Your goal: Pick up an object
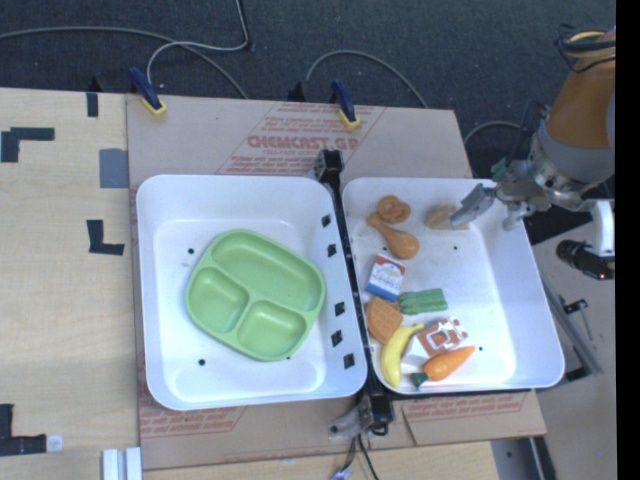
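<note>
The grey arm with its orange band (585,108) reaches in from the right, and its two-finger gripper (468,211) hangs over the far right corner of the right shallow white bin (505,298). Whether the fingers are apart or together cannot be told, since that part of the view is blurred. A pale tan lump (440,216), perhaps a bread piece, lies just beside the gripper's tip; contact is not clear.

The other toy foods sit along the bin's left side. A brown chicken drumstick (394,233) lies near the far wall with a round brown pastry (392,208) touching its top. Nearer the camera come a small blue and white carton (386,278), a green rectangular block (422,301), a round orange biscuit (382,318), a yellow banana (395,353), an orange and white packet (440,336) and an orange carrot (448,362), clustered closely.

The left white bin (165,268) holds a light green divided plastic plate (255,294), lying flat near its middle. Both bins rest on a cardboard sheet (280,140) clamped to the bench.
</note>
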Robot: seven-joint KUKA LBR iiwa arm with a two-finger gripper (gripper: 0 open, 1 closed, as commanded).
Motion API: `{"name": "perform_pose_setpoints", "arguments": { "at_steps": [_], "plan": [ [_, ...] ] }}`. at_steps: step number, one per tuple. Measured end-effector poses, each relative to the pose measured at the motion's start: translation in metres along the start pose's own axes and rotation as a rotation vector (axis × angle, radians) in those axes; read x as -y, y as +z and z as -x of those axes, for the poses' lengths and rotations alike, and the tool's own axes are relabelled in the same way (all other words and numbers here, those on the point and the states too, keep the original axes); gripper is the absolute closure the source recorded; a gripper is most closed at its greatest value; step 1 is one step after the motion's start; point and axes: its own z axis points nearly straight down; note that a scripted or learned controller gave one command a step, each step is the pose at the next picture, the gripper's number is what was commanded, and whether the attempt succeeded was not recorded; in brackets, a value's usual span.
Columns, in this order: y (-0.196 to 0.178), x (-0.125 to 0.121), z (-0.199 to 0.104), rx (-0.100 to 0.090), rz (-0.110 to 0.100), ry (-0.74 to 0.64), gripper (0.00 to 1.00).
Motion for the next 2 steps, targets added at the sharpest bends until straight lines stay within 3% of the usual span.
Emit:
{"name": "perform_pose_setpoints", "arguments": {
  "at_steps": [1,2],
  "plan": [
    [0.117,-0.026,-0.059,-0.002,-0.004,-0.001,0.0],
    [0.127,-0.064,-0.09,0.0,0.003,-0.001,0.0]
  ]
}}
